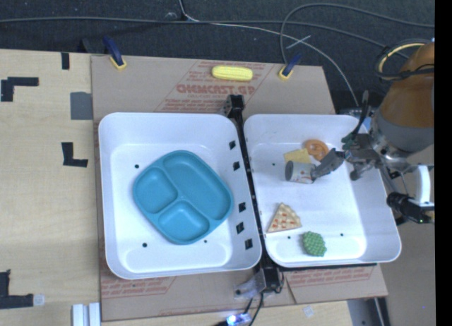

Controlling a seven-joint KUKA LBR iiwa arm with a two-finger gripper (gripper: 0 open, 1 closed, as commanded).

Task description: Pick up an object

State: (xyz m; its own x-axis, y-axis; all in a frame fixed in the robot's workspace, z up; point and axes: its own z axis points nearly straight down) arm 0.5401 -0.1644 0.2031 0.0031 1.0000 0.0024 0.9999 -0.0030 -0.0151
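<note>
Target candidates all lie in the right bin [367,247]: a small grey cylinder [290,170] on its side, a yellow wedge [297,156] just behind it, an orange piece [316,149] touching the wedge, a pizza slice [284,219] toward the near-left corner, and a green lump [314,243] just beside the slice, nearer the front wall. Left bin [113,176] holds a blue divided tray [182,196].

Gripper [333,161] sits over the right bin, its dark tip slanting toward the grey cylinder and just beside it. Fingers too small and dark in camera view: cannot tell how far open, and nothing is visibly held between them.

Judgement: approach phase, no pick made yet. Cylinder, wedge and orange piece are bunched, so risk of nudging neighbours or a two-item grab. Recommend centring on cylinder, closing across its short axis, lifting straight up. Slice and green lump are better separated alternatives.

Writing: red print on cardboard [191,92] behind bins appears to read "CHEMCAST GP", partly legible. A yellow item [232,73] rests on it.
</note>
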